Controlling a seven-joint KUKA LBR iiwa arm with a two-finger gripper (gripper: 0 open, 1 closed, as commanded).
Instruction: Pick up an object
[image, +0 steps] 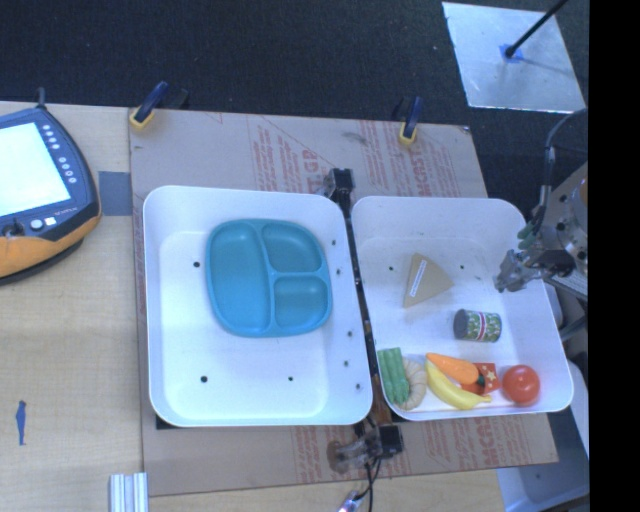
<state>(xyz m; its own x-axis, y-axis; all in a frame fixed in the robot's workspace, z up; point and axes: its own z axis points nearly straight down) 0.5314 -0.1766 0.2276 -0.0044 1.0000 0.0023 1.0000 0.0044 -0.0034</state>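
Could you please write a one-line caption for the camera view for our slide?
Pincer hovers at the right bin's edge above toy food; a blue divided plate sits in the left bin.

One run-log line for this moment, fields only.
phase: approach | hand: above right bin's right edge, holding nothing visible | nearest: small can, wedge | blue tray: left bin

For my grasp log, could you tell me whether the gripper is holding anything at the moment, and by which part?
Nothing is held. The gripper sits at the right bin's right edge with nothing between its fingers, apart from the small can and the wedge.
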